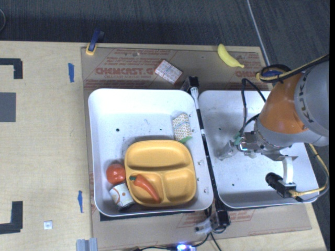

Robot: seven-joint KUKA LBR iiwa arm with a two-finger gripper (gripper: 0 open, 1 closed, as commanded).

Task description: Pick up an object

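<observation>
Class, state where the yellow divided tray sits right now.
In the camera view, the yellow divided tray lies in the left bin, toward its near edge, with a red ball at its left side.

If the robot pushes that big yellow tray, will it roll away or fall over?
Probably not. The yellow tray looks flat and wide, so it should slide, not roll or tip. It nearly fills the left bin and touches an orange ball, so it could jam.
</observation>
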